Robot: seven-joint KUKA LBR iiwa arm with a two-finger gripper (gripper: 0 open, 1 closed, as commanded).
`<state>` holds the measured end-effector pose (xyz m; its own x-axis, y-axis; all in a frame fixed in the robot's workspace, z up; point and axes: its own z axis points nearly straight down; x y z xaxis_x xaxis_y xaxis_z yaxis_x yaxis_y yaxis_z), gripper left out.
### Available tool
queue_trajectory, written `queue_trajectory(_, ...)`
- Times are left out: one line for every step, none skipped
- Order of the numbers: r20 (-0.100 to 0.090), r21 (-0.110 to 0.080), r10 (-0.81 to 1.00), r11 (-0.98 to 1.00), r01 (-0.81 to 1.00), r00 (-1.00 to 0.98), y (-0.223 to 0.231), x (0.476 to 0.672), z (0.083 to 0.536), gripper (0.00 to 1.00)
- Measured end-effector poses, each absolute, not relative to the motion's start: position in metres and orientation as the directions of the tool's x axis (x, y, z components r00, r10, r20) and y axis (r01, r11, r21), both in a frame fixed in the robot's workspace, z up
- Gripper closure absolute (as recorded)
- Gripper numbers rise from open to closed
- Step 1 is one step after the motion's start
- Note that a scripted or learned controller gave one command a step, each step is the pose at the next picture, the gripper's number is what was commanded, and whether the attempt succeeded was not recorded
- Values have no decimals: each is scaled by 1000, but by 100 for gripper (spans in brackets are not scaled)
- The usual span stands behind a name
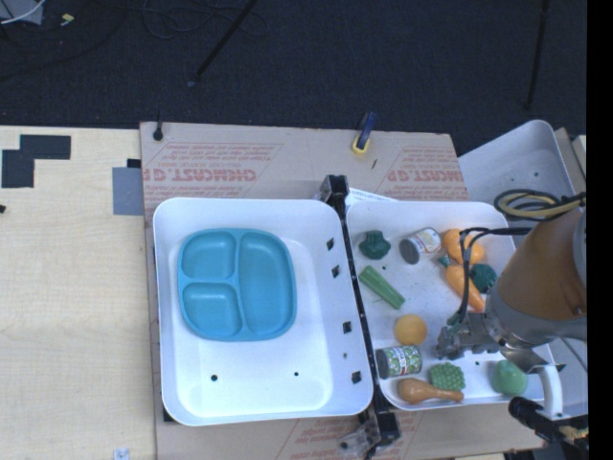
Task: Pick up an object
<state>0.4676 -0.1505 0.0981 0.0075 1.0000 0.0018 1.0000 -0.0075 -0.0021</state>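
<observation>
Crowding the right bin, small toys lie close together: a green textured block near the front wall, a tin can just beside it, an orange ball above the can, and a tan gourd-shaped toy along the front edge. The gripper hangs low just above the green block, nothing visibly between its fingers; whether they are parted cannot be told. Descending here, it may likely nudge neighbours or pinch two at once. The grey arm enters from the right, its orange band above the wrist.

A light blue divided plate sat in a white bin. Nearby lay an orange ball, a green stick and a green-labelled can.
</observation>
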Motion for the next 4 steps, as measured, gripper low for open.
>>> queue_trajectory(0,1,1000,-5,1000,5,-161,472,147,100)
queue_trajectory(0,3,1000,1,1000,-1,-152,478,199,100)
queue_trajectory(0,1,1000,1,1000,-1,-153,479,229,100)
queue_trajectory(1,-2,1000,4,1000,-4,-105,504,238,100)
